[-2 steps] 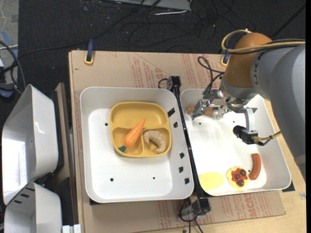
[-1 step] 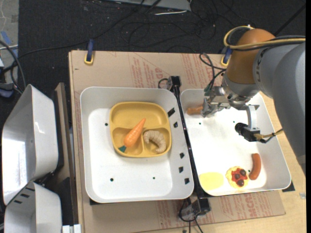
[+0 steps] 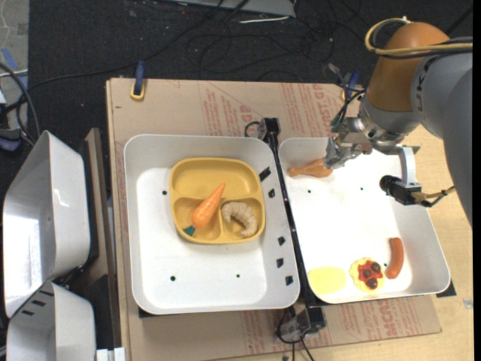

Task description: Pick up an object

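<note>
Toward the far-left corner of the right bin [image 3: 421, 224], the gripper [image 3: 336, 159] hangs low over the white floor, directly above the wide end of an orange drumstick-shaped toy [image 3: 310, 171]. The toy lies flat, its narrow end pointing at the divider between the 2 bins. Whether it sits between the gripper's tips or merely beneath them cannot be told from this angle, nor how the gripper is set. Along the same bin's near edge lie 3 more pieces: a yellow disc [image 3: 327, 279] nearest the divider, a small pizza-like round [image 3: 367, 272] beside it, and a red sausage [image 3: 394, 257] farthest from the divider. Beyond the divider, the left bin [image 3: 150, 224] carries a yellow sectioned plate [image 3: 188, 179] holding a carrot [image 3: 208, 206] and a pale shrimp [image 3: 241, 217] in separate compartments.
</note>
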Available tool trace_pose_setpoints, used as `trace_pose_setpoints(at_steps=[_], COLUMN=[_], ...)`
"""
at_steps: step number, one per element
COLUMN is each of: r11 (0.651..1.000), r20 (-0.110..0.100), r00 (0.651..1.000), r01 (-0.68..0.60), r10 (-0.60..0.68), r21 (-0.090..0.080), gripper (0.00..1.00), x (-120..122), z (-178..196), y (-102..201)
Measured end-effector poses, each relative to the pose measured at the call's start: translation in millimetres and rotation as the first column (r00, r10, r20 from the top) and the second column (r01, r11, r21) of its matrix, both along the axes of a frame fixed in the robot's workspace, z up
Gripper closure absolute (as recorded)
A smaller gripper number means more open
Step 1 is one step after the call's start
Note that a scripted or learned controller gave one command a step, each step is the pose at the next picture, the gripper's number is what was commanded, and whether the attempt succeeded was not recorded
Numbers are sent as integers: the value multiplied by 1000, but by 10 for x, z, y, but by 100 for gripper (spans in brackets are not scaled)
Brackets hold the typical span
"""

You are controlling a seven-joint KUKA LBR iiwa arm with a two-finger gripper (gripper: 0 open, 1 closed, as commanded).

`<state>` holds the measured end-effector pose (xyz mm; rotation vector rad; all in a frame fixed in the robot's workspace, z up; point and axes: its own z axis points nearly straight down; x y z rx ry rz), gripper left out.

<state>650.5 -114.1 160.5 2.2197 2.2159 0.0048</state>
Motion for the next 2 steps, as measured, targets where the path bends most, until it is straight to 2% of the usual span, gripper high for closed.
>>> trace_pose_setpoints(at_steps=[1, 2], r11=[1000, 1000], r20=[0, -3], r00=[1000, 1000], r01=[0, -4], r10=[0, 4], r21=[0, 1], gripper=[100, 100], x=[-8, -1], z=[620, 823], y=[-59, -57])
